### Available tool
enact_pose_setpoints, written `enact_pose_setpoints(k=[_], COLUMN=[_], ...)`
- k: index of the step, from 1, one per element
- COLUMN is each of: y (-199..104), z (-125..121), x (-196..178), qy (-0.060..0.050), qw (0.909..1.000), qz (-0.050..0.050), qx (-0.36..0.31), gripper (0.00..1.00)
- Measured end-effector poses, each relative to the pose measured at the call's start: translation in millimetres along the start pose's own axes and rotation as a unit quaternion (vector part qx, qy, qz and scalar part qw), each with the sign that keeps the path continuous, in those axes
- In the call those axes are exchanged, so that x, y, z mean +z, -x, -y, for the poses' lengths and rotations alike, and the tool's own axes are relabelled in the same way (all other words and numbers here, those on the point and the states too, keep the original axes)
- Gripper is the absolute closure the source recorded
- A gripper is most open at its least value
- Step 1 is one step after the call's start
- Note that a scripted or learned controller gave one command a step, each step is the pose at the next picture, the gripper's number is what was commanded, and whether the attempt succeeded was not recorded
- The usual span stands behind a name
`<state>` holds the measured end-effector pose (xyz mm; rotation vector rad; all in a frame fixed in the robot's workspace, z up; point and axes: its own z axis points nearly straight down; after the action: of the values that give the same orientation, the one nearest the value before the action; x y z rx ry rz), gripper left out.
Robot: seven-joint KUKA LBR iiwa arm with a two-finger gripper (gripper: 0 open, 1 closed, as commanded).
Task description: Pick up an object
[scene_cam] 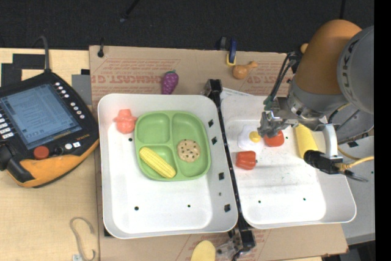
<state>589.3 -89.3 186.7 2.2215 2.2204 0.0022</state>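
**Pincer low over the red-orange piece, with little room to spare**

The pincer (269,129) sits down in the right bin (287,205), directly on top of a small red-orange object (275,140), which peeks out just below and to the right of it. From this angle I cannot tell whether the pincer is open or closed, or whether it has the piece at all.

What could go wrong, as I judge it:
- The red-orange object may only be pinned or nudged, so it could slide away if the arm lifts.
- A small yellow piece (255,137) lies just left of the red-orange object; a spreading or shifting pincer could knock it or catch it as well.
- The yellow cylinder (305,139) lies just right of the red-orange object, near the wrist hardware, and could be brushed on a sideways move.

Room: the red pepper (246,160) rests below-left of the red-orange object, slightly apart. Further below, the bin floor is bare toward its near rim, so that is the freest direction. The divider between bins (221,143) stands well to the left.
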Motion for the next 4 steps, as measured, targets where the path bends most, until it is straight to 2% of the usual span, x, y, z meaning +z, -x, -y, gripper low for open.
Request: enact_pose_setpoints(k=[1,2,3,4], y=[1.1,-47.2,-94.1,-145.6], z=[-0.4,18.5,48.9,78.0], x=[-43.0,-33.8,-26.3,-44.4], qy=[0.0,-0.003,-0.004,-0.003], qw=[1.0,1.0,1.0,1.0], qz=[0.0,-0.001,-0.001,-0.001], qx=[0.0,-0.001,-0.001,-0.002], gripper=[1.0,1.0,1.0,1.0])
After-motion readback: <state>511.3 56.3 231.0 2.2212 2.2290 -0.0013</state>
